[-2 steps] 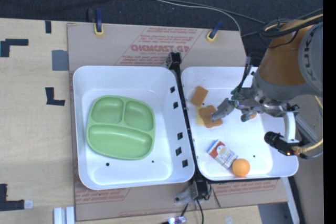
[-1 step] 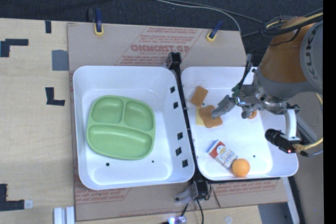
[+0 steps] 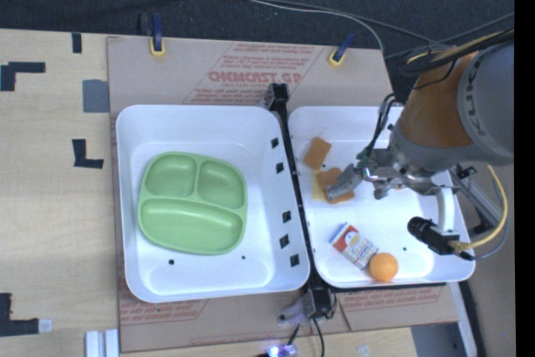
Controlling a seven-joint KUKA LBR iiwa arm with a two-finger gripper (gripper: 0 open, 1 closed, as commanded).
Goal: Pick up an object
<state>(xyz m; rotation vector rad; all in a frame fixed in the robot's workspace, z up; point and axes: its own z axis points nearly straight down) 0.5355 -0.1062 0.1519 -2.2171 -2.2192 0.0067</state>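
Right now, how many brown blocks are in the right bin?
2: one brown block near the divider, another just below it at the gripper. The arm may hide more.

Wooden bench [image 3: 50, 205] with a cardboard sheet [image 3: 242, 67] under two white bins [image 3: 134, 130], side by side.

The gripper [image 3: 341, 190] hung over a tan block [image 3: 326, 181] in the right bin [image 3: 435, 273], beside a small carton [image 3: 353, 245] and an orange ball [image 3: 384, 267].
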